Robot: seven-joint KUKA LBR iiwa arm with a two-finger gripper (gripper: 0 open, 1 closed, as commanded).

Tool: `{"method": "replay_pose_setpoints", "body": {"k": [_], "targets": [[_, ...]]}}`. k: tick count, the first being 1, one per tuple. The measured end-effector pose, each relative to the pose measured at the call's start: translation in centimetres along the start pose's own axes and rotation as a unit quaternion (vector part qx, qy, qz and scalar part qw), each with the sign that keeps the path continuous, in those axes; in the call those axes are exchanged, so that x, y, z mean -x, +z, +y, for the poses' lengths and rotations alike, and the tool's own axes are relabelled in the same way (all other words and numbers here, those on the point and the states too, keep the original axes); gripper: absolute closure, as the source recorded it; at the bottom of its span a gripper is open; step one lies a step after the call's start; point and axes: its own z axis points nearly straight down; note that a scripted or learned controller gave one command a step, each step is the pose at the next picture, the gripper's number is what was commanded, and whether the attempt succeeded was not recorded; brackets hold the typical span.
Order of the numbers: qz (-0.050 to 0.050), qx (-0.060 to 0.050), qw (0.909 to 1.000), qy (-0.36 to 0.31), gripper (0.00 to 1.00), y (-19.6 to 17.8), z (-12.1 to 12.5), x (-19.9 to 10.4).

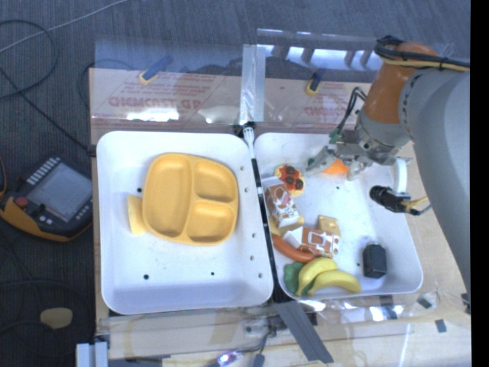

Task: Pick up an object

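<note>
White bins (114,281); dark carpet (46,67).

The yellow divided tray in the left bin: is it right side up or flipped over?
Right side up. The yellow divided tray lies flat in the left bin with its three compartments facing up, nothing in them.

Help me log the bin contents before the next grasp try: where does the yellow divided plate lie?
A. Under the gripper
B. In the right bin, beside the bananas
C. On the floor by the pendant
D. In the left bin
D: the yellow divided plate lies flat on the floor of the left bin, while the bananas lie in the right bin.
</note>
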Motion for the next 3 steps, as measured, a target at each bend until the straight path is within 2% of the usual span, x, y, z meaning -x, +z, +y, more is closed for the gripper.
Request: {"method": "replay_pose_setpoints", "body": {"k": [1, 2, 3], "targets": [[-0.001, -0.003, 1.0, 0.0, 1.0, -0.51, -0.08, 0.03], [-0.001, -0.003, 1.0, -0.001, 0.0, -0.52, -0.08, 0.05], [-0.002, -0.006, 1.0, -0.001, 1.0, -1.05, -0.15, 0.08]]}}
